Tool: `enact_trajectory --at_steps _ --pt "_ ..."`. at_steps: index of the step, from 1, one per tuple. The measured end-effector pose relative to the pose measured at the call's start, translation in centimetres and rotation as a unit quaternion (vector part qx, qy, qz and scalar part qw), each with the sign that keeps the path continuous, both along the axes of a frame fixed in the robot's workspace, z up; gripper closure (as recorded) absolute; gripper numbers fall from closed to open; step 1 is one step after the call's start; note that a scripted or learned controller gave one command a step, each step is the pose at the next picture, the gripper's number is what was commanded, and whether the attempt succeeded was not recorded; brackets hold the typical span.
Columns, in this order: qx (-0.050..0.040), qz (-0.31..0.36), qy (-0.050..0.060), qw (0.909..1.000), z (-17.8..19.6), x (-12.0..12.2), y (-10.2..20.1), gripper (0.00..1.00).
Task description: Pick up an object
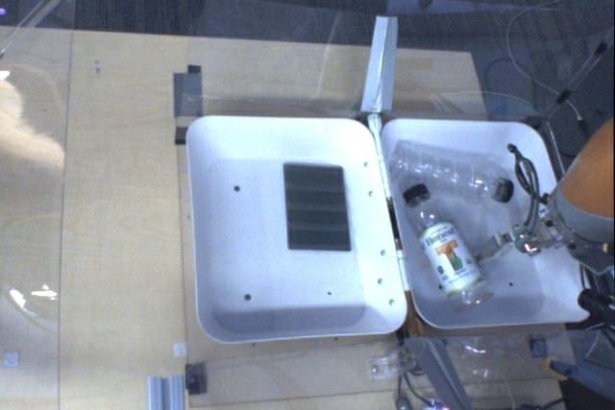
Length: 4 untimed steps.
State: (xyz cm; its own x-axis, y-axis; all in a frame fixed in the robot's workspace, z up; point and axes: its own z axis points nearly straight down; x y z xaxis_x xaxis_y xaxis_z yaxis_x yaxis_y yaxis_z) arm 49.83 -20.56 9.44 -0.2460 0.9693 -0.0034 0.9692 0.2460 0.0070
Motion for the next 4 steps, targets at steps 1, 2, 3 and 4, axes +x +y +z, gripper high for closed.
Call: enact_trajectory --at_steps 1,2,3,4 --pt "-0.0009 0.011 -0.004 0.9999 -0.5 6.7 0.1 0.0" --pt "-0.0026 0.072 0.002 0.9974 -0.7 13.5 0.6 0.0" --pt "-0.0129 0.124 -0.002 0.9922 -0.4 12.8 1.0 0.0" --pt "-0.0288 0.115 -0.006 0.993 1.2 12.6 -1.2 1.0"
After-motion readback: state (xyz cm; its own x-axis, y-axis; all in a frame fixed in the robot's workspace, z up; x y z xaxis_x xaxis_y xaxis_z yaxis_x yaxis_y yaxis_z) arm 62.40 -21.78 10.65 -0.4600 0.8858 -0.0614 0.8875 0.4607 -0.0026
